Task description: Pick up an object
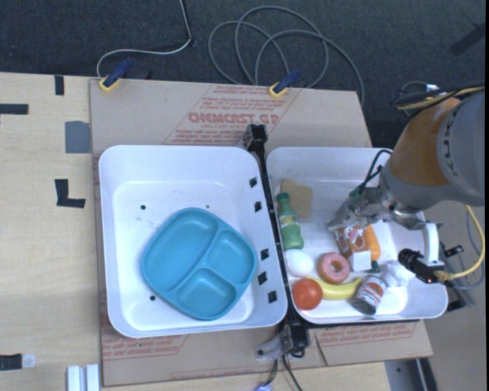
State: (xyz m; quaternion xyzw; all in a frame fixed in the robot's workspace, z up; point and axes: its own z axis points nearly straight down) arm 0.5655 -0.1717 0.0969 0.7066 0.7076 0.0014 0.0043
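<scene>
Two shallow white plastic bins are set side by side on a cardboard sheet, the left bin point(114, 218) at nine o'clock of the right bin point(326, 163). In the left bin a light-blue divided plastic plate point(198, 262) lies flat, well apart from everything else.

The candidate objects are crowded into the six o'clock half of the right bin, probably because they were tipped in loosely and have settled against one another. A green plastic bottle point(289, 225) lies along the bin's nine o'clock wall, with a tan flat card point(298, 197) at its twelve o'clock end. A white egg-shaped toy point(299, 262) lies just beside a pink ring doughnut point(335, 265), which touches a yellow banana point(342, 288). A red tomato-like ball point(307, 293) is seen at six o'clock of the egg. A small dark can point(368, 295) lies tilted at the banana's three o'clock end, and an orange-and-white packet point(360, 243) sits at twelve o'clock of the doughnut.

The grey arm with its orange band point(424, 153) is reached in from three o'clock, the wrist bent downward over the bin. The gripper point(352, 213) is lowered just at twelve o'clock of the packet, apparently aimed at that cluster. Whether its jaws are apart or together cannot be told from this view, and nothing can be seen held.
</scene>
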